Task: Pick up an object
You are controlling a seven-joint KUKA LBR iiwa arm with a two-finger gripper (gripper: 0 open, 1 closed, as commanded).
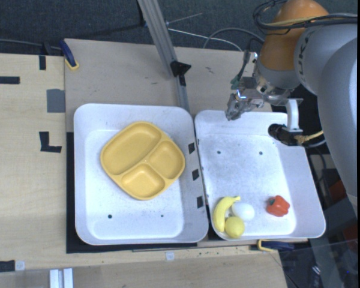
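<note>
Pincer (234,113): held above the right bin's (258,161) far edge; grip state cannot be told. Banana (224,209), egg (243,211), lemon (234,226), red pepper (278,206): lying untouched at the near edge. Nothing lifted; picking judged not begun.

No legible text, label, brand, number or sign anywhere; a few dark letters on the arm's grey casing (301,51) beside the orange band are cut off and too blurred to read.
</note>
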